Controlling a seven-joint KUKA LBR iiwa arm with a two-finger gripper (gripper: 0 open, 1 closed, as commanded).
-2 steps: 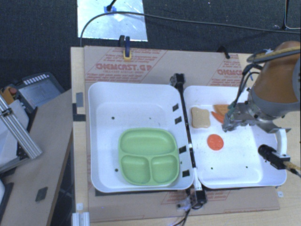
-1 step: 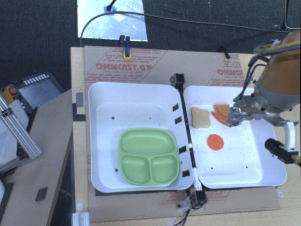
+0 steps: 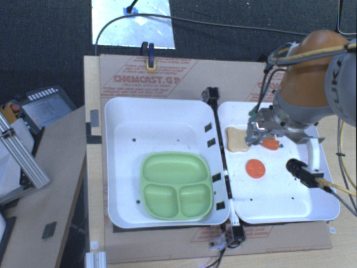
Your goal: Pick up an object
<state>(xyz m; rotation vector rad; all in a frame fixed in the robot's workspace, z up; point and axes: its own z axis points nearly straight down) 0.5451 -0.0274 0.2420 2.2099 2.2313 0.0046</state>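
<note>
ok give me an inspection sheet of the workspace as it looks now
surface: two shallow white bins side by side, left bin, right bin, on a printed cardboard sheet
job's things: tan bread-shaped flat piece, round orange-red disc, small orange piece, all in right bin
clutter: green three-compartment plastic tray in left bin
end effector: low over the bread-shaped piece; grip unclear
cables: black cable behind the bins
surroundings: reflective silver sheet, dark carpet

The single camera sat fixed above the bench, looking down at a slant from a middling height. Both white bins lay centred, the arm entering from three o'clock.
</note>
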